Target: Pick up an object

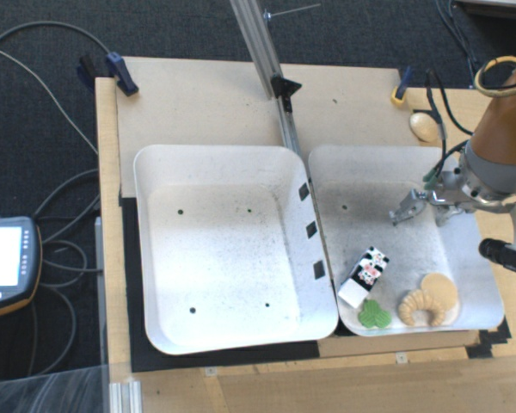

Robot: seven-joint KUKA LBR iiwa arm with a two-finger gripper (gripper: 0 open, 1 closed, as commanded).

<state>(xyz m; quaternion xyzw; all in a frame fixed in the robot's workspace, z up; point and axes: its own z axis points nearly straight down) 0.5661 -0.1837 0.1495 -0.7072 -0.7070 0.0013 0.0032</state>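
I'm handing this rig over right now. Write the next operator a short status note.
Gripper: over the right bin, above its upper middle, nothing seen in the jaws; open or shut can't be told.
Things: black-and-white box, green piece and croissant-shaped toy all lie at the right bin's near edge. Left bin beside it.
Done: nothing picked up.
Left: descend on one object, grasp, lift.

The left bin (224, 248) lies open across its floor. In the right bin (361, 188) three things crowd the near edge: a black-and-white box (365, 276), a green piece (376, 316) and a croissant (429, 300). Its far half is bare up to the gripper (410, 206).
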